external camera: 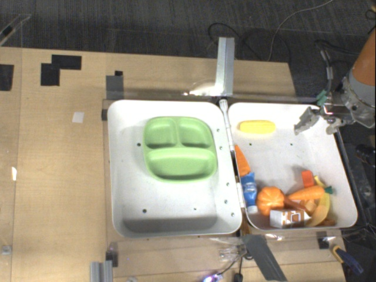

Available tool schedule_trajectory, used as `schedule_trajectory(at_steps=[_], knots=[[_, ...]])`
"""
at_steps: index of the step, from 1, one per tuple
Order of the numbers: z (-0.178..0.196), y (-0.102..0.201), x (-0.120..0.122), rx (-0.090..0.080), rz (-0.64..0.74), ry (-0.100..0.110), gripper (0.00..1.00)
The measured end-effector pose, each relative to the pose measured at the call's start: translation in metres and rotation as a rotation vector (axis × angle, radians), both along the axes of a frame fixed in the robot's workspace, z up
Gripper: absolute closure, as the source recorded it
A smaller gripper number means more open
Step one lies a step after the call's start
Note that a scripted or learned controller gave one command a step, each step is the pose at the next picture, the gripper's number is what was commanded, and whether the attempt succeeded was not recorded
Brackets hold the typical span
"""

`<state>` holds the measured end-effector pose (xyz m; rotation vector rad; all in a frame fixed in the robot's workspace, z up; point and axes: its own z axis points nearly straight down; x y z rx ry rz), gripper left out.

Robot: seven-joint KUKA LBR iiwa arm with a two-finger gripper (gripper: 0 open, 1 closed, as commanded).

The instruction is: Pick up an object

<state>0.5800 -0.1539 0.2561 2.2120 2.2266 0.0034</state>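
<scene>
My gripper [318, 124] hangs over the far right corner of the right bin [294, 151], open, with nothing between its fingers. A yellow oblong object [255, 127] lies to its left at the bin's far end. Along the divider lie an orange stick-shaped item [240, 159] and a blue bottle [249, 189]. At the near end are piled an orange fruit [270, 198], a carrot [306, 191], a banana [322, 208] and a brown and white can [288, 218].
The left bin [126, 175] holds a green divided plate [178, 147]. A metal post [225, 63] stands behind the bins where they meet. Cables run over the dark floor at the back right.
</scene>
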Motion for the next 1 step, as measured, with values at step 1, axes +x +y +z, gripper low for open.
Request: schedule_trajectory(at_steps=[1], knots=[[-0.1357, 0.0553, 0.0401, 0.001, -0.058, 0.003, 0.0]])
